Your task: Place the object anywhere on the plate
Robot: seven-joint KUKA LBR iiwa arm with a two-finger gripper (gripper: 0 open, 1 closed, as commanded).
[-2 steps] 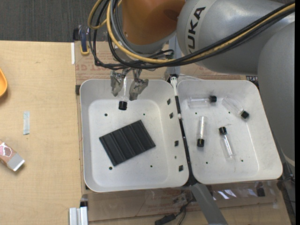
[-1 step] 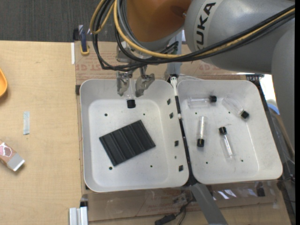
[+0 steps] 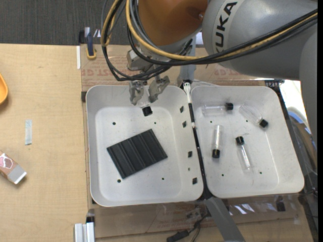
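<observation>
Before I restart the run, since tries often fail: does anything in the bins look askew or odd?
The black ribbed plate lies skewed in the left bin. Four clear vials lie scattered at odd angles in the right bin. The gripper hovers over a small black piece.

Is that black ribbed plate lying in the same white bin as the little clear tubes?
No, the black ribbed rectangular plate lies in the left white bin; the clear black-capped tubes lie in the right one.
</observation>
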